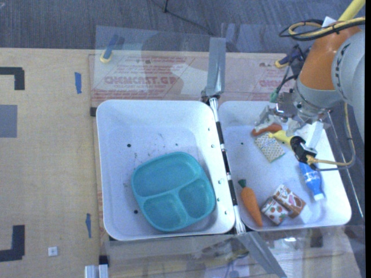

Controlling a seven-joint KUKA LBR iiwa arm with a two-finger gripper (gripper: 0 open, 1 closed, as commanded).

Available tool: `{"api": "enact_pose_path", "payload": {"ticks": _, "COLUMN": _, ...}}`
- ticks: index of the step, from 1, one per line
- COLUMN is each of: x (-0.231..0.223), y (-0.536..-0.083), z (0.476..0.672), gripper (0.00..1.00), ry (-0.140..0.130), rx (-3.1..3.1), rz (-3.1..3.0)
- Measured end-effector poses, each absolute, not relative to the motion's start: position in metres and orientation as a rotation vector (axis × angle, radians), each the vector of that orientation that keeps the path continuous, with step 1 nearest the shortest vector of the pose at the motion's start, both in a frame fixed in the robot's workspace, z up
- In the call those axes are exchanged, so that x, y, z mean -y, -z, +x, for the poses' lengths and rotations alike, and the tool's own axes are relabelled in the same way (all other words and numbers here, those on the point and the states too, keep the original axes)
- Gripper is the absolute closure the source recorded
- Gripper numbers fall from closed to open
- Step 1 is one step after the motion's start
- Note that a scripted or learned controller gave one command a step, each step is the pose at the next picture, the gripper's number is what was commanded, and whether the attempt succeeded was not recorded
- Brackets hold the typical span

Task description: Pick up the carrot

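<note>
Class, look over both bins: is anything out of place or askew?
Nothing looks spilled or damaged. The carrot lies tight against the right bin's left wall, and the hand sits at the far end, apart from it.

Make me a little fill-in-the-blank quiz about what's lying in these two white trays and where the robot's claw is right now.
1. The teal divided plate lies in the ____ bin.
2. The carrot lies by the right bin's ____ wall, beside the divider.
3. The gripper hovers over the ____ part of the right bin, away from the carrot.
4. The small bottle has a ____ label.

Missing words: left; left; far; blue
</note>
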State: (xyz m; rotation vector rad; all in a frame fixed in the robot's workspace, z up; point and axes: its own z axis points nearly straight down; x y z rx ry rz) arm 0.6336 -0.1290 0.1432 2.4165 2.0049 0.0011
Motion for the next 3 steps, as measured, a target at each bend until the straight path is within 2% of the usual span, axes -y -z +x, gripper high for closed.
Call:
{"api": "enact_pose_path", "payload": {"ticks": 1, "x": 0.046, "y": -0.185, "z": 0.554, "gripper": 0.0, "ry": 0.001, "rx": -2.287, "rz": 2.158}}
{"api": "enact_pose_path", "payload": {"ticks": 2, "x": 0.046, "y": -0.184, "z": 0.503, "gripper": 0.0, "ry": 0.001, "rx": -2.233, "rz": 2.212}}
{"api": "enact_pose_path", "payload": {"ticks": 3, "x": 0.092, "y": -0.104, "z": 0.482, "gripper": 0.0, "ry": -0.001, "rx": -2.302, "rz": 2.135}}
